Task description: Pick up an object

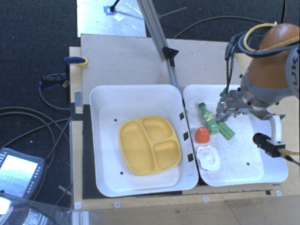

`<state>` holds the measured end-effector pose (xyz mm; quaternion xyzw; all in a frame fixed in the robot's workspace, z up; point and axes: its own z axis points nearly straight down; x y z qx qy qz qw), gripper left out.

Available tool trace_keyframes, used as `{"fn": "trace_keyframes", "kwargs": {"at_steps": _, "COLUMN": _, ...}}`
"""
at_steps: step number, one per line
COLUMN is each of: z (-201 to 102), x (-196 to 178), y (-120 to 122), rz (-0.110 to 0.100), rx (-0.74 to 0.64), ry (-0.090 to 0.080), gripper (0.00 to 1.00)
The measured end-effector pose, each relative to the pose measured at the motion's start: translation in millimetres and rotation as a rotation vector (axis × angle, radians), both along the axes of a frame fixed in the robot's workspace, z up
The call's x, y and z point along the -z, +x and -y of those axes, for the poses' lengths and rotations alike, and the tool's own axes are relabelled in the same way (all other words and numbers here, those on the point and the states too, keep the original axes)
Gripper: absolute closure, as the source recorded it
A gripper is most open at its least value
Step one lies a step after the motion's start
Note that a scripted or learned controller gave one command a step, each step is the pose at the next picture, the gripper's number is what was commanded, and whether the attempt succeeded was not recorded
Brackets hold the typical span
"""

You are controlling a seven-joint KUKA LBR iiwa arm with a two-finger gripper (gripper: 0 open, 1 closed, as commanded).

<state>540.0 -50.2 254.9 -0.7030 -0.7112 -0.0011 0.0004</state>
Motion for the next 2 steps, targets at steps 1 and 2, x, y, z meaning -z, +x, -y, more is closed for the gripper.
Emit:
{"fn": "trace_keyframes", "kwargs": {"at_steps": 1, "z": -50, "x": 14, "y": 0, "rz": -0.001, "rx": 0.000, "ry": 0.000, "gripper": 1.00}}
{"fn": "trace_keyframes", "kwargs": {"at_steps": 2, "z": -105, "x": 7, "y": -5, "rz": 0.001, "rx": -0.001, "ry": 0.001, "gripper": 1.00}}
